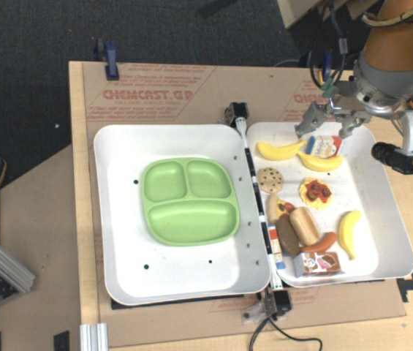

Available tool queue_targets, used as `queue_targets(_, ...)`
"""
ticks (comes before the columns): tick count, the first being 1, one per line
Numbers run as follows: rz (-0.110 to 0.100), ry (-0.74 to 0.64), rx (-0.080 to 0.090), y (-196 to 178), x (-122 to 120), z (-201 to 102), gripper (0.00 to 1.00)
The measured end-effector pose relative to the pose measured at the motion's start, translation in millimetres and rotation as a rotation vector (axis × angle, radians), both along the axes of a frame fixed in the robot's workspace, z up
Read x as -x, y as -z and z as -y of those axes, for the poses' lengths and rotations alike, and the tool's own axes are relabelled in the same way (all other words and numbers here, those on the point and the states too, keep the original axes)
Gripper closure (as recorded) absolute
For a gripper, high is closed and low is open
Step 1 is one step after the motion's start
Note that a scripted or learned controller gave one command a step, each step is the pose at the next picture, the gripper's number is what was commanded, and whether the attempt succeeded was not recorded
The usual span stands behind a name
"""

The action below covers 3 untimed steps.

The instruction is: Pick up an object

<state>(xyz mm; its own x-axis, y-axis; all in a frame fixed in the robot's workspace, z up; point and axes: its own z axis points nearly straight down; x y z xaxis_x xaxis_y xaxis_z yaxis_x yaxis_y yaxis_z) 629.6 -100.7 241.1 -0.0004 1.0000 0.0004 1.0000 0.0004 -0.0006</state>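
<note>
Two white bins point(118, 196) sit on brown board; over the right one's far end, the gripper point(330, 123) hangs with fingers spread above bananas point(281, 151).

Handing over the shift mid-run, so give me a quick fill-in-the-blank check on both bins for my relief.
1. The green three-compartment plastic plate lies in the ____ bin.
2. The end effector hovers over the ____ bin.
3. The round chocolate-chip cookie lies just below a ____ banana.
4. The right bin holds ____ bananas.

Missing words: left; right; yellow; three
</note>
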Motion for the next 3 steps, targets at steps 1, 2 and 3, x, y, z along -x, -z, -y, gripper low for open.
queue_targets(1,-0.009,0.005,0.001,111.5,-22.3,55.9,0.00)
queue_targets(2,0.014,0.001,0.008,150.8,-11.0,64.7,0.00)
queue_targets(3,0.021,-0.004,0.001,135.1,-14.7,60.1,1.00)
